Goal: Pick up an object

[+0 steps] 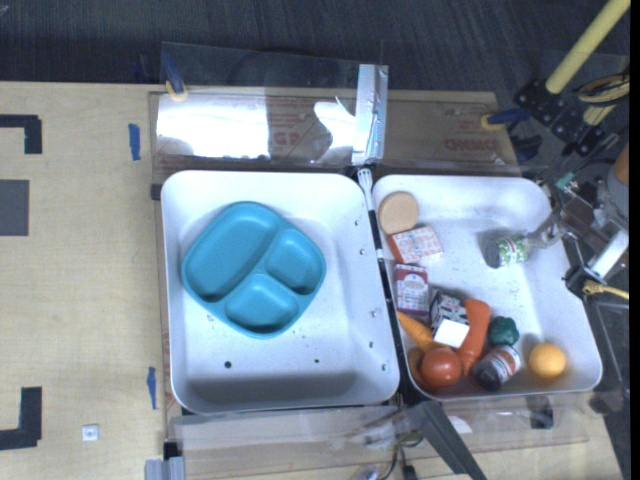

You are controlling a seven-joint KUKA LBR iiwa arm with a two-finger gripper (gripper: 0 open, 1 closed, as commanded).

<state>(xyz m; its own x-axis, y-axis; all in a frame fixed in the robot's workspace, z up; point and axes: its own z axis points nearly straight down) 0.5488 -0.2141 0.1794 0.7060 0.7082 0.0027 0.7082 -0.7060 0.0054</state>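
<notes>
Camera view:
- The bench (80, 298) is pale wood, with black square marks along the left edge of the frame and short blue tape strips near the bins. Dark floor runs across the top of the frame.
- A yellow pole (598, 30) slants through the upper right corner.
- The left bin (190, 368) holds a blue divided plate (255, 266), which lies flat in the bin's upper half.
- The right bin (470, 196) holds the loose items. A small can (510, 250) lies alone in its upper right part, on its side, with its long axis roughly left-right across the frame.
- A tan disc (399, 211) sits at the bin's upper left, with two small boxes (414, 245) below it.
- A carrot (477, 328), a tomato (440, 366) and an orange ball (547, 360) crowd the lower edge.
- The gripper (552, 230) is at the bin's right rim, just beside the can's right end. We cannot tell how far it is open, and we see nothing held in it.
</notes>
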